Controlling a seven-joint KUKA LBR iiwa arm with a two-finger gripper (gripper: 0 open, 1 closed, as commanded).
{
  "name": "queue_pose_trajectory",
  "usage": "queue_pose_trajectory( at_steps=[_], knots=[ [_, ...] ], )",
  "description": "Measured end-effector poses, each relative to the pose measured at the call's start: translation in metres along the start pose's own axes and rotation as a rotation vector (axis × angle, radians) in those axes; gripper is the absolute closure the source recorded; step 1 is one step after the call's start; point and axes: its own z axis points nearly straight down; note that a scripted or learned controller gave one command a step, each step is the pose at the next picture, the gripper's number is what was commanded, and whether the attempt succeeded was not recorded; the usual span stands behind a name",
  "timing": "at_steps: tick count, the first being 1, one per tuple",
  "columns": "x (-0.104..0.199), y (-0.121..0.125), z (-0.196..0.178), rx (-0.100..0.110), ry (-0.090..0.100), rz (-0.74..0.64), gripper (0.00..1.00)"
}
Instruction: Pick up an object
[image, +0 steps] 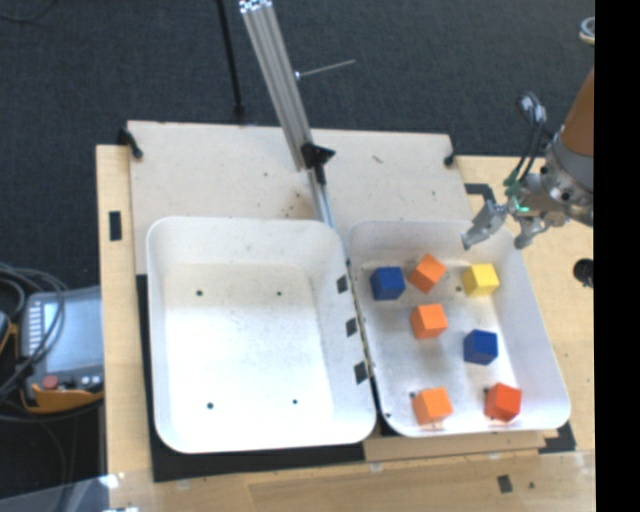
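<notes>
The gripper (503, 230) hangs over the upper right corner of the right bin (535, 300), its two grey metal fingers spread apart with nothing between them. Above it the wrist is a cluster of grey metal with a small green light, then an orange band.

Closest to the fingers, just below them, sits a yellow cube (481, 279) with a matte face. To the left of that and below the gripper lie an orange cube (428, 272), turned cornerwise, and a blue cube (388, 283). Further down come a second orange cube (430, 320) and a second blue cube (481, 346). Farthest off, at the bin's near edge, rest a third orange cube (433, 405) and a red-orange cube (503, 402).

Both bins are shallow white plastic with rounded corners, the floors scuffed and speckled grey. The left bin (170, 330) lies well apart from the gripper. A ribbed aluminium rail (280, 85) slants up behind the bins.
</notes>
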Motion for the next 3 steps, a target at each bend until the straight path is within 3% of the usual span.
queue_pose_trajectory(
  at_steps=[3],
  knots=[
    [-0.01, -0.015, 0.17, 0.005, 0.0, 0.008, 0.0]
  ],
)
